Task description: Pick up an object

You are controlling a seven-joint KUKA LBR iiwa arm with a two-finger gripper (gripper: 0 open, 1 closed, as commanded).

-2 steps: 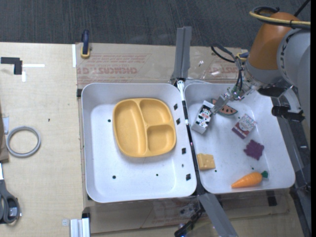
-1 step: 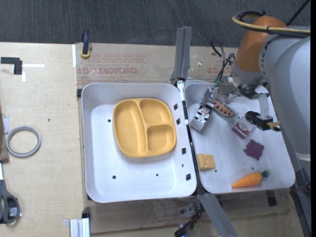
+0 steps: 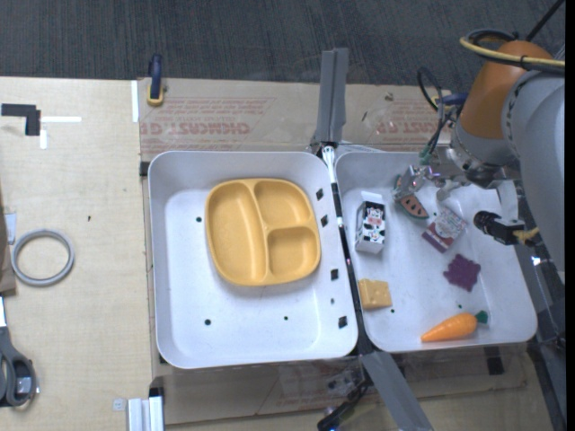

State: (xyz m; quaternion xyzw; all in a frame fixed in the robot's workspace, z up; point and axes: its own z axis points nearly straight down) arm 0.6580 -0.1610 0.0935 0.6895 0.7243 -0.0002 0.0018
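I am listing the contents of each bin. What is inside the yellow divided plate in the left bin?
The yellow divided plate shows three compartments, all bare yellow, with no item in them. The part of the left bin floor under the plate is covered, so it cannot be checked.

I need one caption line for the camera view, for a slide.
End effector above the watermelon slice in the right bin.

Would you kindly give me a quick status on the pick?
Gripper low in right bin, over watermelon slice. Nothing seen held. Milk carton and wrapper nearby.
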